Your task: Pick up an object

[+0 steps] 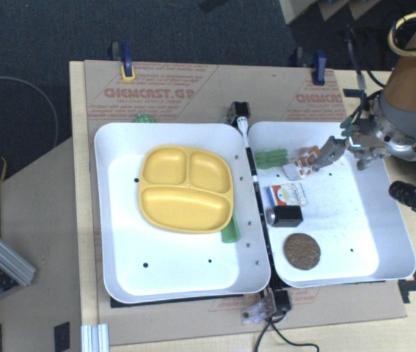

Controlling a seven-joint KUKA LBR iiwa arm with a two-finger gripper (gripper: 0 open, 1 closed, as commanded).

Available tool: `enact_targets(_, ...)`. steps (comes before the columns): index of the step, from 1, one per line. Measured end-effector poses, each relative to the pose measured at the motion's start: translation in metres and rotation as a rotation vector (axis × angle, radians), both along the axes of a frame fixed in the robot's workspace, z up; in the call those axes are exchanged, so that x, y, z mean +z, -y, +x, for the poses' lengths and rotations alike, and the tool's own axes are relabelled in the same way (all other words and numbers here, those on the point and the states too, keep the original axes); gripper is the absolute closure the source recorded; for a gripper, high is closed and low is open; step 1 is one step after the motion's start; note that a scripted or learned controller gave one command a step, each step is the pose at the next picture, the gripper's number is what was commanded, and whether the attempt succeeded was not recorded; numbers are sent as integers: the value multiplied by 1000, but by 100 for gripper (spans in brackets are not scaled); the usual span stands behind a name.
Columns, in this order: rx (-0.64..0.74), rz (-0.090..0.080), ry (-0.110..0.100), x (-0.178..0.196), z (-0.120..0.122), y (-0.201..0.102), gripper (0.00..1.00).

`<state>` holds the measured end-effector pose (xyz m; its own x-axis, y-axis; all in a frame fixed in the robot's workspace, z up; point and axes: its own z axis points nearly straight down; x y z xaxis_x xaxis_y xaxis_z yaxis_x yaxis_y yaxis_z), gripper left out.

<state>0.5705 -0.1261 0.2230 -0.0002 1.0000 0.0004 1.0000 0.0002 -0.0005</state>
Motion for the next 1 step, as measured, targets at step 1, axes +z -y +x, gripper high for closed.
enact_targets(1,14,3,17,165,-51,-117,0)
